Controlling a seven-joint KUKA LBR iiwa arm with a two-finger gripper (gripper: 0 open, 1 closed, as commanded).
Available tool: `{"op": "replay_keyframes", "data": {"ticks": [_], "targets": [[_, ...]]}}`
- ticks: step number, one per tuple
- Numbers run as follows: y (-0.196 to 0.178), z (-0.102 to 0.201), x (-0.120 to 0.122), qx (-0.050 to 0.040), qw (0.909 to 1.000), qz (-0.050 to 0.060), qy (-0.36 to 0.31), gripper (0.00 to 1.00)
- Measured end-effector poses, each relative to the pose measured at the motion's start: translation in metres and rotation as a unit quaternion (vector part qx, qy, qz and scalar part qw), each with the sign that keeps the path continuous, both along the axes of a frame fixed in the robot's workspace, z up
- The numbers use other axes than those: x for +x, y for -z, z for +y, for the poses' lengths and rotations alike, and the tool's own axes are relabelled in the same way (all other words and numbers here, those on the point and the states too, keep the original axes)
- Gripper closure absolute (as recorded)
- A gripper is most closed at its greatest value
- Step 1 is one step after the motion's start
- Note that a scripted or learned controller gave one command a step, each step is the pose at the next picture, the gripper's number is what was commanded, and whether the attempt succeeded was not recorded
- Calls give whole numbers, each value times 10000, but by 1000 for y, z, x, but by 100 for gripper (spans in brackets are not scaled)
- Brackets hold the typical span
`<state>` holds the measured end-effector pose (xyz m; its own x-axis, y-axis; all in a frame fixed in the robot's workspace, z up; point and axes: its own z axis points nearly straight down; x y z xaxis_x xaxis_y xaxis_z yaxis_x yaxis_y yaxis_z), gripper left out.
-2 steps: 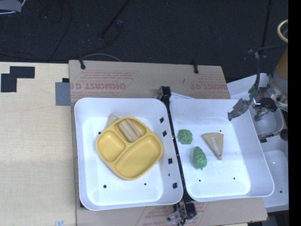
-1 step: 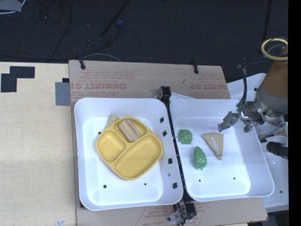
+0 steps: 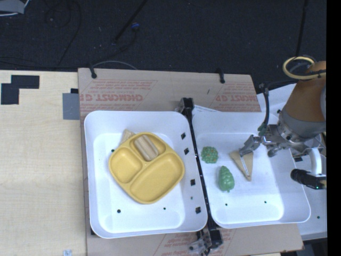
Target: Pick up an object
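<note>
Nearest the camera: cardboard sheet (image 3: pixel 176 89), brown with red print, lying under both bins and showing past their near and far edges.

Left bin (image 3: pixel 101 137): shallow, white. Contents: one yellow divided plate (image 3: pixel 154 180) with three compartments, sitting roughly at the bin's middle. In the plate's far compartment lies a tan ridged piece (image 3: pixel 146 146). A pale scrap shows just past the plate's far-left rim, partly hidden by it.

Right bin (image 3: pixel 266 209): shallow, white, touching the left bin along a black divider strip. Contents, three items:
- round green knobbly object (image 3: pixel 209 154), left of centre, near the divider;
- longer green knobbly object (image 3: pixel 226 178), just nearer the camera than the round one, apart from it;
- tan wedge-shaped piece (image 3: pixel 242 163), right of both green items, lying flat on the bin floor.

Arm: grey with orange band, entering from the right over the right bin's far-right part. Gripper (image 3: pixel 251 146) points left and down. Its tip sits at the wedge's upper edge; contact cannot be confirmed. Whether the jaws stand apart or together cannot be told. Nothing is seen held between them.

Bench surface (image 3: pixel 37 169): pale wood, left of the bins.
</note>
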<state>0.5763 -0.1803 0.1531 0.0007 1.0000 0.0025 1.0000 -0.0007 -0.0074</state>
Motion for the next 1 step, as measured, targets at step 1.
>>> {"op": "replay_keyframes", "data": {"ticks": [1], "targets": [[51,4,-11,2,10000,5,-1,0]]}}
